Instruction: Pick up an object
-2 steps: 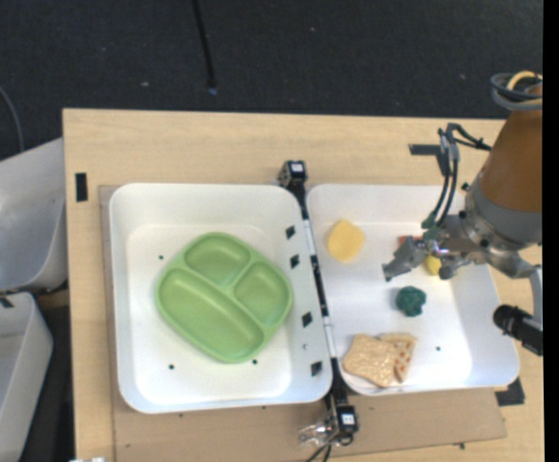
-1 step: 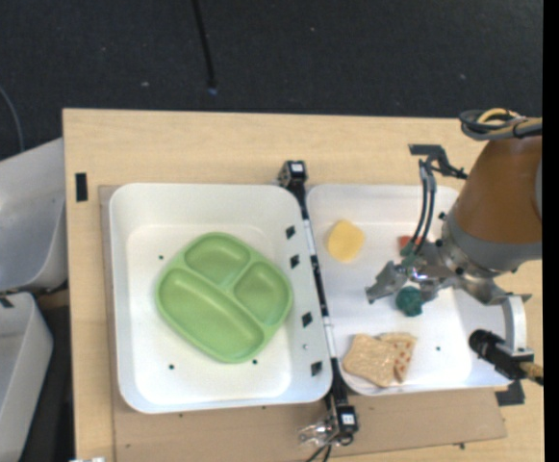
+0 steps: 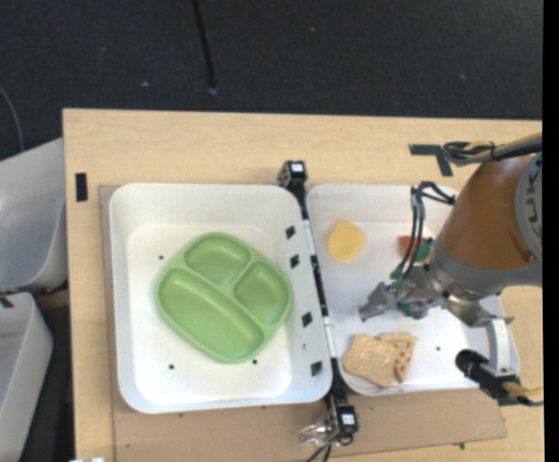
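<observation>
My gripper (image 3: 380,303) is hovering in the right bin (image 3: 375,200); finger state unclear; the bread (image 3: 379,357) is lying with its long axis left-right.

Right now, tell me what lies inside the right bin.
The right bin holds a yellow round piece, a tan flat bread-like piece, and the gripper. The arm covers part of its floor, partly hiding a red-green item.

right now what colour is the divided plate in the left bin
Light green, seen in the camera view: divided plate.
</observation>
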